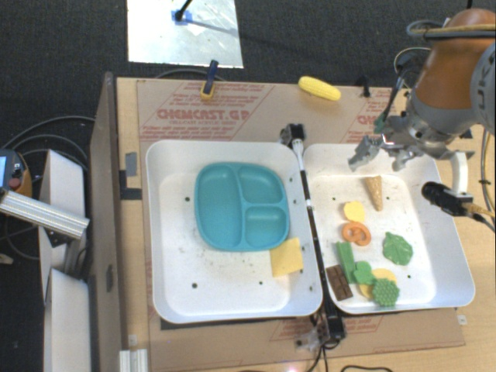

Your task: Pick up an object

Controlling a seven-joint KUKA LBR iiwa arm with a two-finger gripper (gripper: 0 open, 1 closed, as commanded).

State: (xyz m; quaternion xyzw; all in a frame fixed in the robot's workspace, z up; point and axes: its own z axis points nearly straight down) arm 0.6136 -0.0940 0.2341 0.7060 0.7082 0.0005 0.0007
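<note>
- The gripper (385,152) is seen above the far edge of the right bin (449,277), with its two fingers spread apart and nothing between them.
- A small cone (374,191) is found just below the gripper, lying flat on the bin floor and not touched by the fingers.
- Nearer the front of the same bin, a yellow round piece (354,211) and an orange ring (356,234) are placed close together.
- A green leafy piece (397,248) is seen to the right of the ring.
- At the front, a brown bar (339,281), a green stick (346,258) and a green bumpy piece (385,291) are grouped near each other.
- In the left bin (167,208), a blue plate (241,207) with sections is laid, and a yellow square (287,257) is set against its front corner.
- A yellow toy (319,88) is left on the cardboard (256,107) behind the bins.
</note>
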